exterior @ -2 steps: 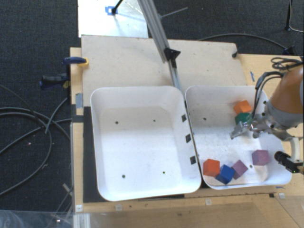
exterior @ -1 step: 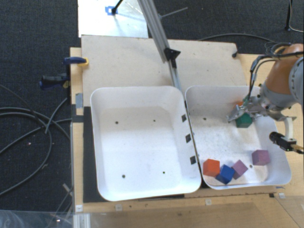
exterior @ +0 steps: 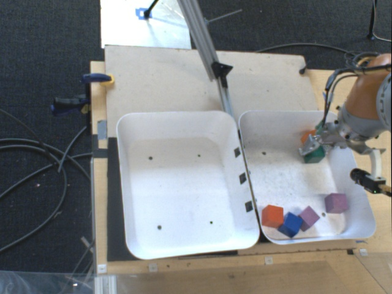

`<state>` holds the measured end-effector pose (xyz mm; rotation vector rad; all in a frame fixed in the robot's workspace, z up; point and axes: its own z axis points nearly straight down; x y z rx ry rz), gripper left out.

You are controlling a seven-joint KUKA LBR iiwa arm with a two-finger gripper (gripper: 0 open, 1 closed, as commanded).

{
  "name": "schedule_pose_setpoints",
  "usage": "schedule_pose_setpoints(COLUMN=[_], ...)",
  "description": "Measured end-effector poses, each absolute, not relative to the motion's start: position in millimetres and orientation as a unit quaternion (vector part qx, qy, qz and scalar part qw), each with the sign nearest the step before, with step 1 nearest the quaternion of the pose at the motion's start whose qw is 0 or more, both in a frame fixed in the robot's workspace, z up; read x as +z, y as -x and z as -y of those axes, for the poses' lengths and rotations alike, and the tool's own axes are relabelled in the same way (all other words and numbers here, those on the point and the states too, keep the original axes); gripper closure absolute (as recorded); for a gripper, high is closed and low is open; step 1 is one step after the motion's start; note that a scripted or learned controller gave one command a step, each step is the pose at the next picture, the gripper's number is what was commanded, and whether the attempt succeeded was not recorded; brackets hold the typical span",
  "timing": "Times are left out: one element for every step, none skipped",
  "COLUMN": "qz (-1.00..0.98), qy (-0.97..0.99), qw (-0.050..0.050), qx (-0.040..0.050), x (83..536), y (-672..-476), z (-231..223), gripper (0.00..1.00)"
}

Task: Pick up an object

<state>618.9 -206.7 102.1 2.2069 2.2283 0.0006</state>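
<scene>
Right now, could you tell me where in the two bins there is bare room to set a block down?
The left bin is bare across its floor. In the right bin, the middle floor is free. Crowded spots: the near edge with the orange block, blue block and two purple blocks, and around the gripper.

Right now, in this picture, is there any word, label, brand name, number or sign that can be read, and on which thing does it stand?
None can be read.
Small black tabs along the rim between the two bins: plain marks, no letters visible.
Blocks in the right bin: orange block, blue block, two purple blocks, green block at the pincer: plain faces.
Arm: no readable marking.
</scene>
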Motion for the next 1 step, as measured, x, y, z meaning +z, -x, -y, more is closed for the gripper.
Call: schedule_pose_setpoints(qz=[-0.711], qy=[-0.703], qw=[0.001], qx=[0.003], x=[136.4], y=[-638.4], z=[139.8], gripper=[1.0])
